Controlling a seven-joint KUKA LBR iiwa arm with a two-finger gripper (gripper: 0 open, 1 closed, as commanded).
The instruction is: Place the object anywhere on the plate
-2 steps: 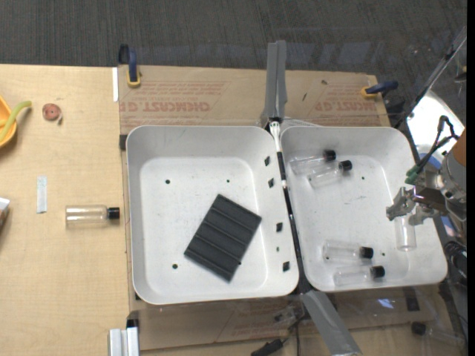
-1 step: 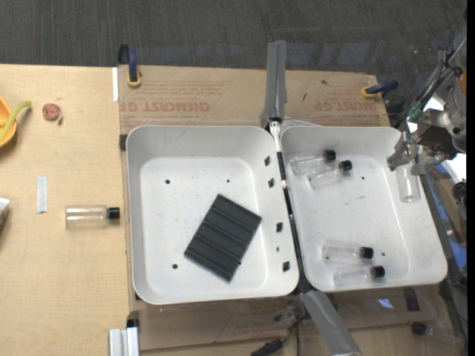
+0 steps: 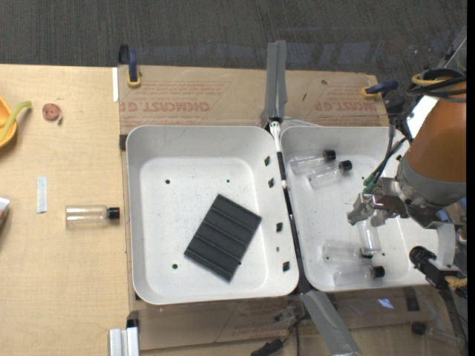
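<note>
- Looking down on a bench, I am seeing two shallow white bins sitting side by side: the left bin (image 3: 141, 199) and the right bin (image 3: 312, 199).
- A flat, dark grey, ribbed rectangular plate (image 3: 223, 237) is lying tilted in the middle of the left bin, with nothing resting on it.
- The grey arm with its orange band (image 3: 441, 143) is reaching in from the right side and hanging over the right bin.
- Its two-finger gripper (image 3: 367, 228) is pointing down into the right bin, and a small clear plastic bottle with a black cap (image 3: 366, 242) is sitting directly under it, standing roughly upright.
- I cannot tell whether the gripper is clamped on that bottle or merely touching it; the clear plastic is blurring into the white floor.
- Three more clear bottles with black caps are lying in the right bin: two near the far wall (image 3: 318, 158) (image 3: 330, 172) and one near the close wall (image 3: 356, 269).
- Another clear bottle (image 3: 90, 213) is lying on the wooden bench, well apart from both bins.
- Judging the progress: the task is appearing to be in its early stage, at the pick-up.
- Lifting a bottle, carrying it across the divider and setting it on the plate are all remaining to be done.
</note>
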